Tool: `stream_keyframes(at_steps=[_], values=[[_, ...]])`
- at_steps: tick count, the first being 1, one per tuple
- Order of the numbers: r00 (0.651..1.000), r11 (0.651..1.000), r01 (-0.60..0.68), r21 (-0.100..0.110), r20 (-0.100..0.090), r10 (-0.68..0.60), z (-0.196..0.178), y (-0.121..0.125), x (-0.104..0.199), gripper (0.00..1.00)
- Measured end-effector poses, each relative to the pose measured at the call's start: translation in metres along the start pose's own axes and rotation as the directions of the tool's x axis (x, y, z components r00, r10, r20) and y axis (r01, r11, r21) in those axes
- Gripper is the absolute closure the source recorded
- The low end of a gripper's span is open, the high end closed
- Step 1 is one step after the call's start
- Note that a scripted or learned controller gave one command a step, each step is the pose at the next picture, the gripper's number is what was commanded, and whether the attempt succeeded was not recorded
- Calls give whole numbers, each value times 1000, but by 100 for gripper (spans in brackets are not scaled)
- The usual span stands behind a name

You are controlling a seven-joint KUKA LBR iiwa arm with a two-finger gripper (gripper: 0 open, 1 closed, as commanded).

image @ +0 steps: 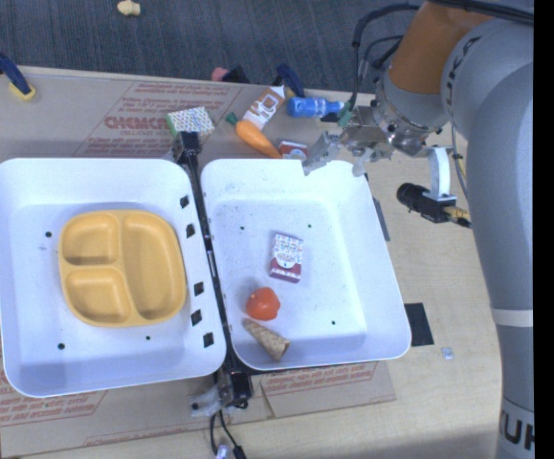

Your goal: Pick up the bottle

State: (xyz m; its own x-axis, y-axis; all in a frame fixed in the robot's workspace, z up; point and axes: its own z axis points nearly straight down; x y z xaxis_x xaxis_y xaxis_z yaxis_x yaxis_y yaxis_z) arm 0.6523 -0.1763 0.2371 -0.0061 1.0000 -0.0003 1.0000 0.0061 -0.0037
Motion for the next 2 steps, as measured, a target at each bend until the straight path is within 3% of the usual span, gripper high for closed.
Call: stream_keyframes(at_steps=[1, 2], values=[[1000, 1000, 6, 2, 0, -6, -11, 0, 1, 100], [960, 960, 280, -3, 2, -280, -34, 4, -34, 100]])
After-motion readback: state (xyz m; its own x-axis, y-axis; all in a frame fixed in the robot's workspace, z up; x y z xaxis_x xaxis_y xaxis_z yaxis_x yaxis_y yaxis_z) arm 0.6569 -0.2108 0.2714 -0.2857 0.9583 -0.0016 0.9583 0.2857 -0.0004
